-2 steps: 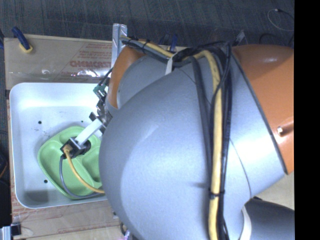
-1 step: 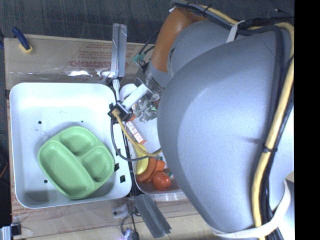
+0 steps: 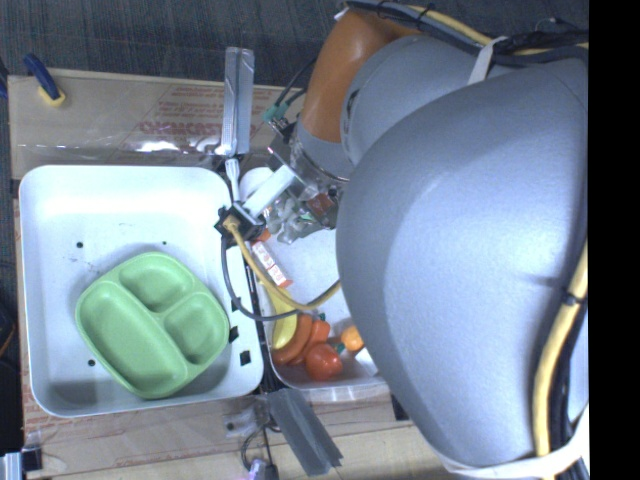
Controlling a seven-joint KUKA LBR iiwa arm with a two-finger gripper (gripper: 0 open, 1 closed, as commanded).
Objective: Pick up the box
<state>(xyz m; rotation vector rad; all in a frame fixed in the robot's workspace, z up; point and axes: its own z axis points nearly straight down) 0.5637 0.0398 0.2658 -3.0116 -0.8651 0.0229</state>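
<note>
You see the gripper (image 3: 262, 208) low in the right bin (image 3: 330, 383), and I cannot tell its state. The box (image 3: 270, 265) lies just below it, near the toy food (image 3: 312, 348). Center on the box's narrow side first, then close gently.

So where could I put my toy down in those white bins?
The left white bin has bare floor along its top, above the green divided plastic plate, and a strip down its left wall. The right white bin is crowded: the grey robot arm hangs over it, with orange and red toy food bunched at its near end.
</note>
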